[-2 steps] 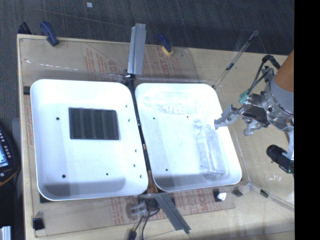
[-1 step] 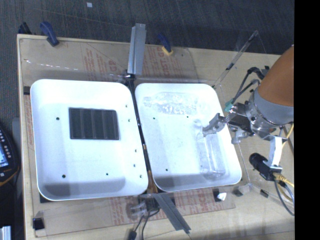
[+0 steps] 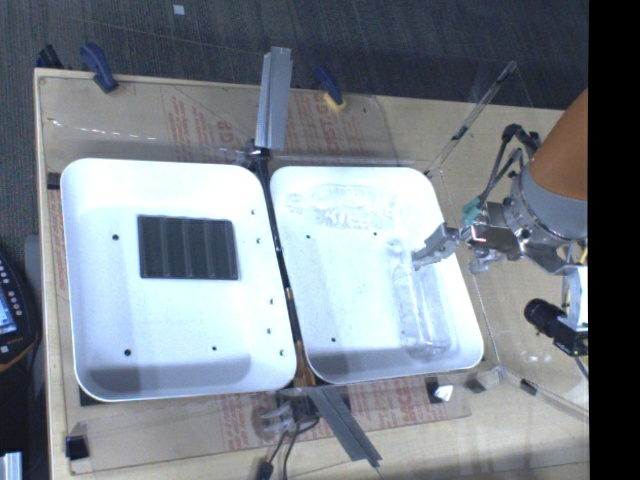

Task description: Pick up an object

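My gripper (image 3: 432, 248) hung at the right bin's (image 3: 340, 363) right edge, its grip unreadable to me, above a clear bottle (image 3: 420, 308) lying at lower right, which I judged might slip from me.

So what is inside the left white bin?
A dark ribbed rectangular block lies flat on the floor of the left white bin. Whatever sits beneath the block is covered.

Two white bins on a worktop, arm at the right

The left bin (image 3: 90, 268) holds a dark ribbed block (image 3: 188, 247). A clear plastic piece (image 3: 418, 308) lies in the right bin (image 3: 340, 288), with the end effector (image 3: 432, 247) above that bin's right rim.
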Motion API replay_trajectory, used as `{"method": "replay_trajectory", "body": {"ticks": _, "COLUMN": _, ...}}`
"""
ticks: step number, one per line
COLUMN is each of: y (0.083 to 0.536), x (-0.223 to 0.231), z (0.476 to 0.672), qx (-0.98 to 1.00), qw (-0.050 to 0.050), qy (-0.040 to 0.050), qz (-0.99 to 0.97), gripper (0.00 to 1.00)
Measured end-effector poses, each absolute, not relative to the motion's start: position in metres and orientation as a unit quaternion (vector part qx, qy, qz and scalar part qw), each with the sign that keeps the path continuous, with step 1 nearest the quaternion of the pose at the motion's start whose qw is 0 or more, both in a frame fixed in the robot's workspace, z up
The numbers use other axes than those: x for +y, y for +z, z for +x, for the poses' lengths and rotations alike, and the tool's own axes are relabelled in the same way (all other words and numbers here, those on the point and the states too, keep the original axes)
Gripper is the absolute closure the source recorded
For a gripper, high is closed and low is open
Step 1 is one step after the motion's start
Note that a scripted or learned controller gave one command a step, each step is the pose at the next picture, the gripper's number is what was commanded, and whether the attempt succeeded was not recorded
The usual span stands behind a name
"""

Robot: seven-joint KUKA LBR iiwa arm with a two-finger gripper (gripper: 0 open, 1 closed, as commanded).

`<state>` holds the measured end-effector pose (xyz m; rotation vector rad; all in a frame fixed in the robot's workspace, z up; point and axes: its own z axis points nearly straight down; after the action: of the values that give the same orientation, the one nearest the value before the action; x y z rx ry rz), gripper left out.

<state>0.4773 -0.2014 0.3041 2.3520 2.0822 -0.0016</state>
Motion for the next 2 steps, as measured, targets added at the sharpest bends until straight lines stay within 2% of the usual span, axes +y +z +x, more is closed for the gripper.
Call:
{"method": "replay_trajectory", "body": {"ticks": 1, "y": 0.310, "x": -0.205, "z": 0.477, "qx": 0.672, "qw": 0.000, "qy": -0.0008, "qz": 0.741, "gripper": 0.00}}
{"method": "replay_trajectory", "body": {"ticks": 2, "y": 0.322, "x": -0.205, "z": 0.478, "qx": 0.799, "qw": 0.002, "qy": -0.0004, "qz": 0.601, "gripper": 0.00}}
